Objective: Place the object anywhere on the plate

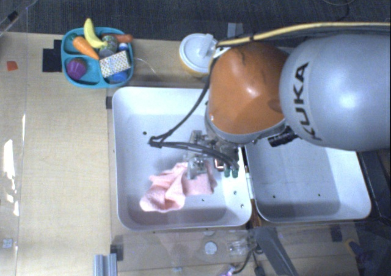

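- The pink cloth [170, 189] lies crumpled in the lower middle of the left bin [131, 146], close to its bottom wall; bare floor spreads toward the upper left.
- The gripper [201, 168] sits over the cloth's upper right edge; whether its fingers are spread or pinching, I cannot tell.
- The arm [293, 94] hides the bins' shared rim and much of the right bin [317, 201].
- The blue plate [98, 58] with toy food sits at upper left, off the bins.

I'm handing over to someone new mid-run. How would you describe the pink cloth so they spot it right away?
Start at the left white bin, the one under the orange-banded arm. Look toward its near edge, just below and left of the gripper. The pink cloth lies crumpled there: the bin's one soft, pale pink thing against its white floor.
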`<state>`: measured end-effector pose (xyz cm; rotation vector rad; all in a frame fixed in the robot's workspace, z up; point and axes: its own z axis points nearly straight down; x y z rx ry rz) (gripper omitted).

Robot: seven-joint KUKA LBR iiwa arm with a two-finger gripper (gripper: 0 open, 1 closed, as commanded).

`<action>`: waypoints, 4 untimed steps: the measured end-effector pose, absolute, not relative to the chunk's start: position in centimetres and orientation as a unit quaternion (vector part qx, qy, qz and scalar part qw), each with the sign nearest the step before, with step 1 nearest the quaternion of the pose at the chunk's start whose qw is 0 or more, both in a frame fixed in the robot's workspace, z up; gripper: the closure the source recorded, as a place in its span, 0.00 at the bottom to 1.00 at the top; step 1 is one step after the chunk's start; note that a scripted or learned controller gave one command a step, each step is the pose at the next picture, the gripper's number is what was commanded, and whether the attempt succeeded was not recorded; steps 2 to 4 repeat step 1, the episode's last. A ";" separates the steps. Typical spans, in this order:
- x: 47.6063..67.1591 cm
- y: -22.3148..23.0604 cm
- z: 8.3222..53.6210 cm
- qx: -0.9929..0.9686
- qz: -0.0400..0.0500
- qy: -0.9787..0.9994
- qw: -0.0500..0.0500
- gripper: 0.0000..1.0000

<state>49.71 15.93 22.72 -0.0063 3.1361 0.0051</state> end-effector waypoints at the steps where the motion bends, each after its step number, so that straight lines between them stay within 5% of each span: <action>1: 49.7 15.9 22.8 -0.002 0.002 1.000 0.003 0.00; 4: 49.7 15.9 22.8 -0.002 0.002 1.000 0.003 0.00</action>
